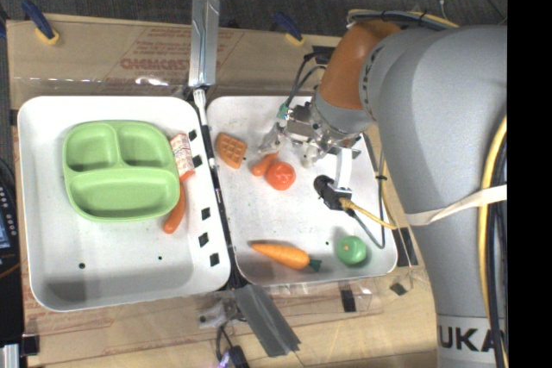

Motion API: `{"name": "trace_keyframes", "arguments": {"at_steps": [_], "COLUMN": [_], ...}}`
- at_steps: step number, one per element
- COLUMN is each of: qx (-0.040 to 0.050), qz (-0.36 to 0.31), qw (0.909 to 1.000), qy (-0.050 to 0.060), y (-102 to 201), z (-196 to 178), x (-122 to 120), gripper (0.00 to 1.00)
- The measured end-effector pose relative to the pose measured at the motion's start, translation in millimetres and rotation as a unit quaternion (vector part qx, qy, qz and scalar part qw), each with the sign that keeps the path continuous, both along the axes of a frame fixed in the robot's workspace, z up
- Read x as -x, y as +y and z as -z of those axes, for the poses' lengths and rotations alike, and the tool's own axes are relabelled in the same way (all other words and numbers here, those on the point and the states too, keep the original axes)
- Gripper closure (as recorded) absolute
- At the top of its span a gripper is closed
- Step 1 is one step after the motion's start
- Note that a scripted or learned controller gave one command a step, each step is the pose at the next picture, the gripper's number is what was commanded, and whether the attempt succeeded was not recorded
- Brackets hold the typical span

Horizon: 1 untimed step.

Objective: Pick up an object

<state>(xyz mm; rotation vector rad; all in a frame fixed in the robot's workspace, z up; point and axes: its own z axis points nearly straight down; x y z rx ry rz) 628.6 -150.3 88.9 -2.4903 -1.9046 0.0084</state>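
1. Tomato [280, 175], red and round, lies in the right bin [259, 115], in its far half and near the middle of its width.
2. A smaller orange-red piece [259, 168] touches the tomato on the side toward the left bin [34, 185].
3. The hand [293, 142] hangs just above the tomato, on its far side; its fingers are spread narrowly with nothing between them.
4. A waffle-patterned orange piece [230, 149] lies near the divider between the bins, beside the small orange-red piece.
5. A carrot [283, 254] lies along the near edge of the right bin, and a green round fruit [351, 250] sits in that bin's near right corner.
6. A black part with a yellow cable [332, 192] hangs over the right side of the right bin.
7. The left bin holds a green divided tray [116, 168] in its far half.
8. A small labelled packet [181, 152] rests against the tray's right edge, and an orange sausage-shaped piece [176, 211] lies just below the packet, touching the tray's near right corner.
9. Both bins sit on the tabletop [103, 47], which is covered with brown cardboard.
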Motion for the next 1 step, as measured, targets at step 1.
{"name": "trace_keyframes", "arguments": {"at_steps": [1], "qx": [-0.0002], "qz": [-0.133], "qw": [0.9911], "qy": [-0.002], "y": [2.0], "z": [-0.9], "x": [-19.3], "gripper": [0.0]}}
